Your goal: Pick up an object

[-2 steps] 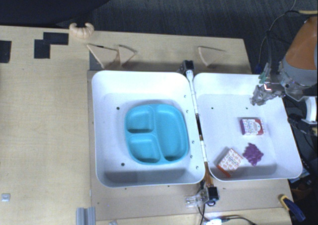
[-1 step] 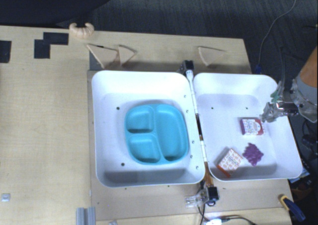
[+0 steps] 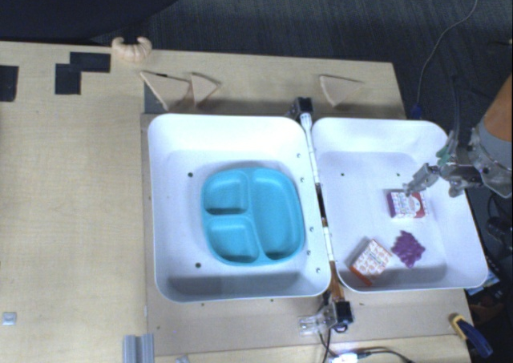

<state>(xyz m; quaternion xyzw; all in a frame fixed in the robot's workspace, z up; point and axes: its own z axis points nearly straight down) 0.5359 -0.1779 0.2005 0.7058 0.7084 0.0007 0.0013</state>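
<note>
Three small objects lie in the right bin (image 3: 377, 145). A purple and white packet (image 3: 406, 204) sits toward the bin's right side. In front of it is a crumpled purple item (image 3: 409, 248), with an orange and white box (image 3: 371, 259) at the front wall. My gripper (image 3: 435, 183) hangs over the bin's right edge, just above and right of the packet. It is open, and one fingertip (image 3: 416, 186) points down at the packet's top edge. Nothing is between the fingers.
The left bin (image 3: 172, 193) holds a blue divided plate (image 3: 252, 213). A raised rim (image 3: 314, 193) separates the two bins. The wooden bench (image 3: 72, 217) stretches to the left, and cables run at the front edge.
</note>
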